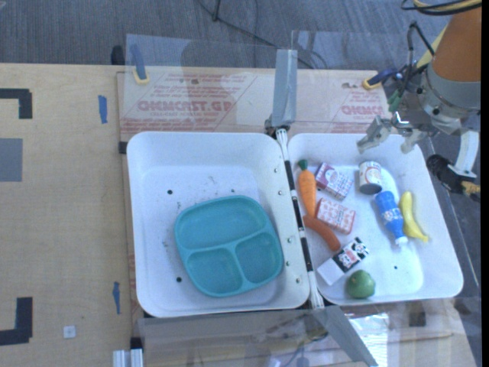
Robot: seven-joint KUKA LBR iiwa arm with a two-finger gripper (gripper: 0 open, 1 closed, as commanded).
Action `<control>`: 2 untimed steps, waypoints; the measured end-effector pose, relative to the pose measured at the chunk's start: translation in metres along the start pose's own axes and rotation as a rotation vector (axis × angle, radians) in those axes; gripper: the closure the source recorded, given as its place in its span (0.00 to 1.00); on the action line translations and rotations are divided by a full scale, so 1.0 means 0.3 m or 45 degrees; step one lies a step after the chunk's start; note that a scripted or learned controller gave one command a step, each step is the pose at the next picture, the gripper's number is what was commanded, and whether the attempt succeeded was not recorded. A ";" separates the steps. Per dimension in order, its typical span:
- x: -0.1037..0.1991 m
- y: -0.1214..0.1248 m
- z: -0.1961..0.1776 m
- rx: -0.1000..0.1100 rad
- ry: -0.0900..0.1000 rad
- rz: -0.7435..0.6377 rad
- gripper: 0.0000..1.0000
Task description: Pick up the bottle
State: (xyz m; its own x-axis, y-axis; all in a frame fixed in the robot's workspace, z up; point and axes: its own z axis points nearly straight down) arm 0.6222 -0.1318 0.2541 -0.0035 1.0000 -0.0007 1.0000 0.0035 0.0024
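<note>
While the gripper [393, 133] hangs with its fingers spread and nothing between them above the far edge of the right bin [439, 280], the blue bottle [390, 215] lies on that bin's floor between a can [370, 177] and a banana [413, 215].

Grey carpet floor [76, 14], wood bench [53, 228].

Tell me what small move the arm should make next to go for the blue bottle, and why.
Probably bring the hand down and toward the near side of the right white bin, until it hangs over the blue plastic bottle. The hand hovers at the bin's far rim, apart from the bottle, which lies flat between a small round tin can and a yellow banana.
</note>
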 end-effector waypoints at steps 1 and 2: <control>-0.144 -0.100 0.507 -0.001 0.000 -0.237 0.00; -0.068 -0.041 0.260 -0.003 -0.001 -0.473 0.00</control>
State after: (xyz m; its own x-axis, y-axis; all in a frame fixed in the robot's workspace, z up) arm 0.6101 -0.1523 0.1761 -0.3660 0.9306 -0.0028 0.9306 0.3660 0.0045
